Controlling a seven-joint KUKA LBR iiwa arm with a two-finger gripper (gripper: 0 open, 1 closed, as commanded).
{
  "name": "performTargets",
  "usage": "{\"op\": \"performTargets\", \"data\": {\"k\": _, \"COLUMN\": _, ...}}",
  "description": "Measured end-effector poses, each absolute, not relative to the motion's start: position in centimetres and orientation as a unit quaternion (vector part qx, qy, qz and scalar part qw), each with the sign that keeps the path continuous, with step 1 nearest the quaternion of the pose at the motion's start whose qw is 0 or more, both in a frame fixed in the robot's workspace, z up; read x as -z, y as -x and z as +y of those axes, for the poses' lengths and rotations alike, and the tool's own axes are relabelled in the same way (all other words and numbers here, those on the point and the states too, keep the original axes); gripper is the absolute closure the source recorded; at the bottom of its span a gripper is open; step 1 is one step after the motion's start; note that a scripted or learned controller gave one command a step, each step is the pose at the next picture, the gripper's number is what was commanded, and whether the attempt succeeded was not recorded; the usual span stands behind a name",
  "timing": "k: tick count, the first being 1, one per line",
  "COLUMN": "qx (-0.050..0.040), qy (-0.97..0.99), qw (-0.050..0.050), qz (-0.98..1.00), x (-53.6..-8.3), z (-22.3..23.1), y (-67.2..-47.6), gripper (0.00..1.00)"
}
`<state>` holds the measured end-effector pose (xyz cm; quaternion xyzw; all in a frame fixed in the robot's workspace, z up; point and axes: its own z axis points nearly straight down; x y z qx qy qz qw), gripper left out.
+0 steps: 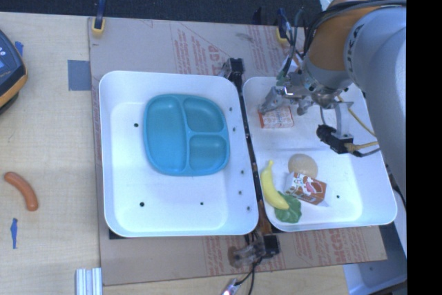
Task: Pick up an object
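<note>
Wooden bench (48, 141) bears two white bins (110, 148); whether the gripper (284, 101) grips anything, cannot tell.

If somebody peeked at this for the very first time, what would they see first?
Probably the big grey robot arm with an orange band, leaning in from the right with its end effector over a small white and red carton in the right white bin. Next, the light blue divided plastic plate in the left white bin, and the yellow toy banana.

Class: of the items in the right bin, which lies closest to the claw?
The white carton, directly under the claw at the bin's far end; the banana and other items cluster at the near end.
</note>
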<state>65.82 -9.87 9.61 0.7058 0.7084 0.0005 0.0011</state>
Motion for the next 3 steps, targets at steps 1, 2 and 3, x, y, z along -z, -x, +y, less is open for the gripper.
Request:
{"op": "performTargets", "data": {"k": 1, "qx": 0.0012, "qy": -0.705, "qw": -0.002, "qz": 0.709, "x": -9.3, "z": -9.3, "y": -65.6, "gripper": 0.0}}
{"op": "performTargets", "data": {"k": 2, "qx": 0.0019, "qy": -0.705, "qw": -0.002, "qz": 0.71, "x": -10.3, "z": -9.3, "y": -65.6, "gripper": 1.0}}
{"op": "performTargets", "data": {"k": 3, "qx": 0.0008, "qy": -0.705, "qw": -0.001, "qz": 0.709, "x": -19.2, "z": -2.6, "y": -61.0, "gripper": 1.0}}
